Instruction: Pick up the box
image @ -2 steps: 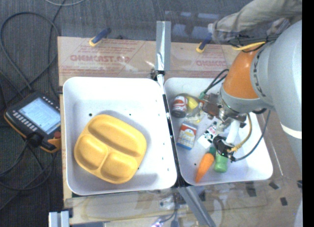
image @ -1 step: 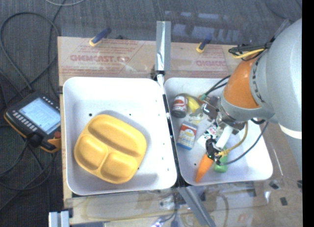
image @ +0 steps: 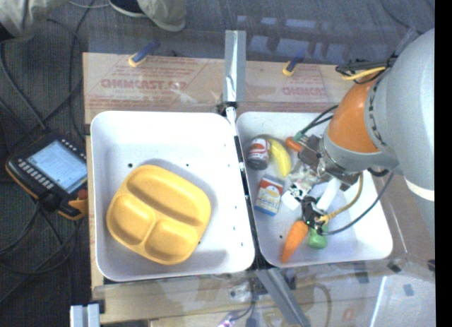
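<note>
The box (image: 269, 196) is a small white and blue carton with an orange picture. It lies near the left wall of the right bin (image: 367, 248). My gripper (image: 302, 186) hangs low over the middle of that bin, just right of the box and close to its right edge. Nothing shows between the gripper and the box, and the arm's orange band (image: 353, 117) and grey wrist hide the bin's right part.
In the right bin lie a small can (image: 258, 150), a banana (image: 281, 156), a carrot (image: 294, 240) and a green piece (image: 317, 240). The left bin (image: 106, 135) holds a yellow divided tray (image: 159, 212). A handheld controller (image: 49, 170) lies left of the bench.
</note>
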`<action>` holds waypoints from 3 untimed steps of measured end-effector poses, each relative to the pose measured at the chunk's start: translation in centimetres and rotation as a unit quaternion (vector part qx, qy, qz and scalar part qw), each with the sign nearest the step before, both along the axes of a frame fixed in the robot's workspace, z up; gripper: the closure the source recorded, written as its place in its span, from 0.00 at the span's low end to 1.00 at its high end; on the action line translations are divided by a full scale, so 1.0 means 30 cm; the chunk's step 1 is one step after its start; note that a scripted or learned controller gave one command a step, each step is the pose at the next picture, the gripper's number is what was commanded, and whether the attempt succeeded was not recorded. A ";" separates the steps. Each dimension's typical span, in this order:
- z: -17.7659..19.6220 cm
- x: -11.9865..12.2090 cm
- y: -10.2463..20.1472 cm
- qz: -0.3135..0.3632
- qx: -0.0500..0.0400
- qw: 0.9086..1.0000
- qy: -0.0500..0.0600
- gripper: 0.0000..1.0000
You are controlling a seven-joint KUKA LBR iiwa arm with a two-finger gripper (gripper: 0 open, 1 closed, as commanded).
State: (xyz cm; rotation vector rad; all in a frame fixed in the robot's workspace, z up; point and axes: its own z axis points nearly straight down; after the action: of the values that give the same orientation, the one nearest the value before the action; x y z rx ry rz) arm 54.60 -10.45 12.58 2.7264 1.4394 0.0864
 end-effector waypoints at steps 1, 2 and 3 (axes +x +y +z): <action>0.190 0.047 0.302 -0.235 0.018 0.971 0.036 1.00; 0.398 0.213 0.277 -0.181 0.016 0.983 0.037 1.00; 0.297 0.249 0.052 -0.101 0.013 0.994 0.039 1.00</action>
State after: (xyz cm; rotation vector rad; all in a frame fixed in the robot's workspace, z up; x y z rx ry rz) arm 62.09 -8.88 21.51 2.9099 1.1782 -0.0117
